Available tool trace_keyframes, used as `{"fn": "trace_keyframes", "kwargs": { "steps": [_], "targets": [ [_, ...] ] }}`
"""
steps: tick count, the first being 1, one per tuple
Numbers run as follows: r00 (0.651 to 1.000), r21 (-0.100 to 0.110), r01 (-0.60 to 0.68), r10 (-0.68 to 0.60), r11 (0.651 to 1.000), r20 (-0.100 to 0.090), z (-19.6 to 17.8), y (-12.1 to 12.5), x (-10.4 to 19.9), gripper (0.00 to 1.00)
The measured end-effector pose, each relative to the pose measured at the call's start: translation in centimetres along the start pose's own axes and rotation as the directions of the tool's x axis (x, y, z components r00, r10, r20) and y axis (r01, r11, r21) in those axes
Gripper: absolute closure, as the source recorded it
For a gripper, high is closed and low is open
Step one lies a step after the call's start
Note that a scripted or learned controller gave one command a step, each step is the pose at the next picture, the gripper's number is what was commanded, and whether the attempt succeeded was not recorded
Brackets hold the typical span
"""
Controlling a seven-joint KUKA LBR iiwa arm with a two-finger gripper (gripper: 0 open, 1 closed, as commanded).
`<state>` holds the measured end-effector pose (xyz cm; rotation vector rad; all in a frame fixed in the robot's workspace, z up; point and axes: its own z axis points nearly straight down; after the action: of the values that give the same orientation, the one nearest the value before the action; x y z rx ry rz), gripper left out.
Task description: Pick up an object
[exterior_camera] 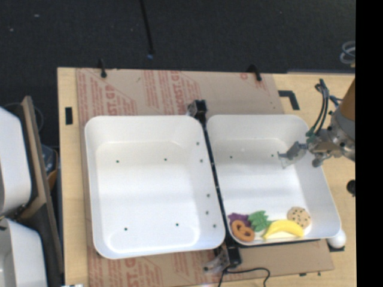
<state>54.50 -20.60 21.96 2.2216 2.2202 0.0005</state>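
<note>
Nearest to me, along the front wall of the right bin (320,187), I see a tight row of toy food. Left to right: a brown pretzel (242,231) with a purple piece (237,219) just behind it, a green leafy piece (260,219), a yellow banana (283,229), and a round cookie (298,217) with dark chips. Pretzel sits hard in the front-left corner, close to the divider between the bins. Banana lies flat, nearly touching the front wall; its left end meets the green piece. Cookie rests just behind the banana's right end, near the right wall. All crowded together, little room between pieces, and walls close on the front and left.

Behind the row, the right bin's floor is bare white, wide open up to the back wall. The left bin (96,160) has a bare floor too, with a few small dark dots.

Further back, at the right bin's right rim, I see the gripper (291,152) reaching in above the floor, well apart from the toy row. Nothing is between its fingers; whether they are spread or pressed together I cannot tell. Green cables (324,103) loop above the wrist.

Beyond both bins runs printed cardboard (149,91), then dark floor.
</note>
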Motion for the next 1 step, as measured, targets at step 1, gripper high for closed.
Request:
{"fn": "trace_keyframes", "kwargs": {
  "steps": [1],
  "targets": [
    [1.000, 0.001, 0.002, -0.002, 1.000, 0.000, 1.92, 3.50, 0.81, 0.00]
  ]
}}
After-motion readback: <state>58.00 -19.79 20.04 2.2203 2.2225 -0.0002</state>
